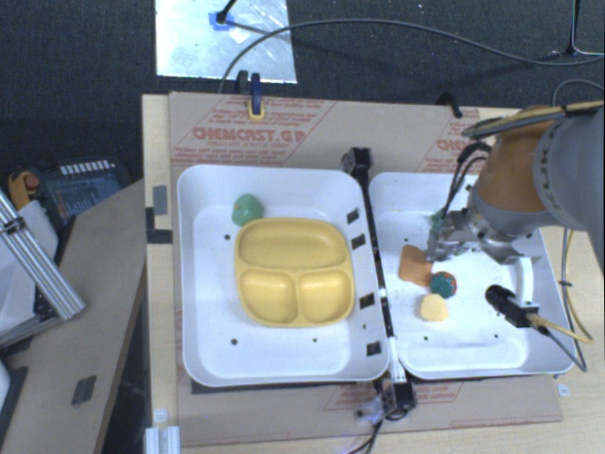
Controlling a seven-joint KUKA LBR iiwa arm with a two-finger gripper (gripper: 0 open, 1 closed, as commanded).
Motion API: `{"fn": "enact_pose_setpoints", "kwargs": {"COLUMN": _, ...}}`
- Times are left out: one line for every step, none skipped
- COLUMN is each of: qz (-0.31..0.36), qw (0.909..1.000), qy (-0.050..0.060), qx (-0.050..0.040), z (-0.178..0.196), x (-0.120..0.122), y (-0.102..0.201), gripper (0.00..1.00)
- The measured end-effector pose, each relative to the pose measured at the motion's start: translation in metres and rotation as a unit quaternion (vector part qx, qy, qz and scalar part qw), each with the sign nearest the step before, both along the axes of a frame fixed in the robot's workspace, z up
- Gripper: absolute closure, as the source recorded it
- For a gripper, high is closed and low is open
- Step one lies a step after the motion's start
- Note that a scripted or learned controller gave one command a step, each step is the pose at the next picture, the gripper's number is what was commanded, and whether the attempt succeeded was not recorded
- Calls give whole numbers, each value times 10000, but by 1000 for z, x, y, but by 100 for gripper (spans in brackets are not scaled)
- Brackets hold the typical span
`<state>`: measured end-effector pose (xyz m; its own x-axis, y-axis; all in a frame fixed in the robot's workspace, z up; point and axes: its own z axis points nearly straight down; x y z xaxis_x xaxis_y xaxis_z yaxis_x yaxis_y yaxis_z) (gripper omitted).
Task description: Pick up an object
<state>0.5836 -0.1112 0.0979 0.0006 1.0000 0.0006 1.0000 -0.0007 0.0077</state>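
In the right bin (473, 357) lie an orange-brown block (414, 267), a small teal and red ball (443, 284) and a pale yellow lump (434, 307), close together near the bin's left side. My gripper (438, 247) hangs low over this bin, its tip just above and to the right of the block's upper edge. Nothing visibly sits in it. In the left bin (208, 348), a yellow divided tray (294, 271) fills the middle, and a green rounded piece (248, 209) rests at its upper left corner.
A black divider strip (369, 253) runs between the two bins. The grey arm with its orange band (515, 173) covers the right bin's upper right part. Cardboard (284, 130) lies under both bins. Cables cross the dark floor behind.
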Motion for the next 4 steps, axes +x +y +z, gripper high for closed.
{"fn": "enact_pose_setpoints", "kwargs": {"qz": 24, "qw": 10000, "qy": 15, "qx": -5, "z": 53, "x": -4, "y": 9, "gripper": 100}}
{"fn": "enact_pose_setpoints", "kwargs": {"qz": 22, "qw": 10000, "qy": 2, "qx": -11, "z": 115, "x": -5, "y": 2, "gripper": 100}}
{"fn": "enact_pose_setpoints", "kwargs": {"qz": 29, "qw": 10000, "qy": 12, "qx": -9, "z": 153, "x": -3, "y": 1, "gripper": 100}}
{"fn": "enact_pose_setpoints", "kwargs": {"qz": 44, "qw": 10000, "qy": 33, "qx": 0, "z": 144, "x": -13, "y": 45, "gripper": 100}}
